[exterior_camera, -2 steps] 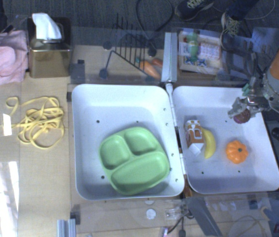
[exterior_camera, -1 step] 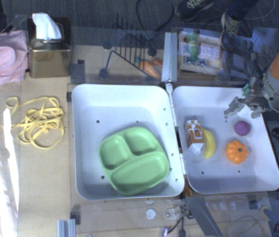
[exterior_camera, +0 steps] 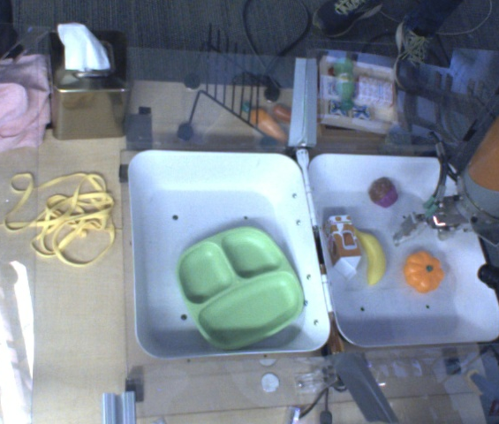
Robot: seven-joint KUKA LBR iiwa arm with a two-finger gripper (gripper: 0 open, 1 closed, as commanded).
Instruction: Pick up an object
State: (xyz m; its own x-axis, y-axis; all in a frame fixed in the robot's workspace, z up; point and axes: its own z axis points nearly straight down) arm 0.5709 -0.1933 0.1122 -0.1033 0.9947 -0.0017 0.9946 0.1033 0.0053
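A green sectioned plate lies tilted toward the near edge of the left bin, the one thing in that bin. It looks like light, stiff plastic; its wide, shallow shape would leave only the thin rim to pinch.

In the right bin, a small carton lies just inside the left wall, touching a yellow banana beside it. Both look light; the carton's flat sides offer a square hold, while the banana, probably a smooth toy, is best taken across its middle. A dark purple fruit rests near the far edge, small, round and likely to roll. An orange pumpkin sits toward the right wall, apart from the others and ridged, seemingly the easiest pick.

The tool hangs between the purple fruit and the pumpkin with its fingers spread apart and nothing between them.
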